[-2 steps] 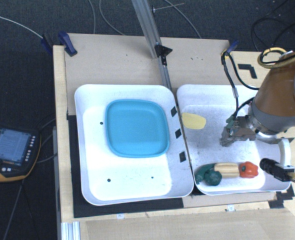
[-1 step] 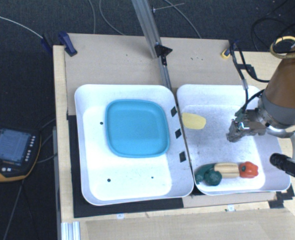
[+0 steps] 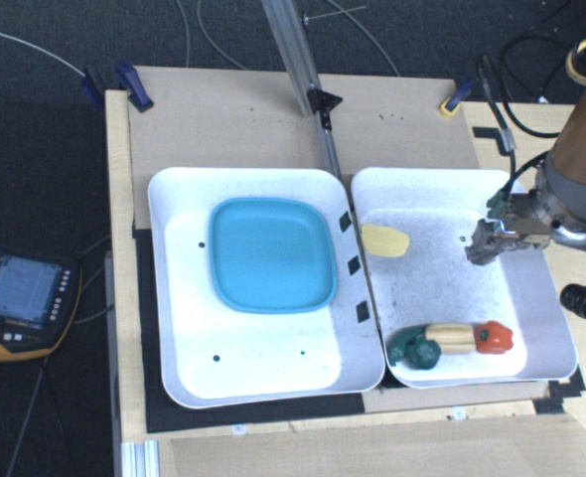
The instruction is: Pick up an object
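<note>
In the right bin (image 3: 442,192), a pale yellow flat piece (image 3: 384,240) lies near the left wall. Along the bin's front edge lies a row of toys: a dark green lump (image 3: 414,350), a tan wooden cylinder (image 3: 451,338) and a red piece (image 3: 493,338), touching one another. My gripper (image 3: 483,245) hangs over the right-hand part of this bin, well above the row of toys and about a hand's width right of the yellow piece. Nothing shows between its fingers.
The left bin (image 3: 184,366) holds a square blue plate (image 3: 273,254). A metal pole (image 3: 291,38) runs down from the top to the seam between the bins. Cables lie on the dark floor, and a handheld pendant (image 3: 20,296) sits at the far left.
</note>
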Robot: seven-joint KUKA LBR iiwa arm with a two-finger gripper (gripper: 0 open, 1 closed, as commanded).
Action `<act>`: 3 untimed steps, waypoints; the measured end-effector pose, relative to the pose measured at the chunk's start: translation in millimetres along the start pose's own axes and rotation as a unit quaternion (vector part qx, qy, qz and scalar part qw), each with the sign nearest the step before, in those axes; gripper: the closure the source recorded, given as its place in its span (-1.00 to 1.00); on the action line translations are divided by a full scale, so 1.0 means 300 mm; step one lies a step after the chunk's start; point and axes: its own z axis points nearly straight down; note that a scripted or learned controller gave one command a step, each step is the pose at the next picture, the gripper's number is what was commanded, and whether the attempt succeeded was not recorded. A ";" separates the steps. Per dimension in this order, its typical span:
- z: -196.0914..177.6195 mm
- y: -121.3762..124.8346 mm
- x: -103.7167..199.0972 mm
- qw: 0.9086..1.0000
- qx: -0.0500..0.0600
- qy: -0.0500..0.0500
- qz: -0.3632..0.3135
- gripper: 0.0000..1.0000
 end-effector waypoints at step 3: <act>0.102 0.129 0.497 1.000 0.003 0.001 -0.002 1.00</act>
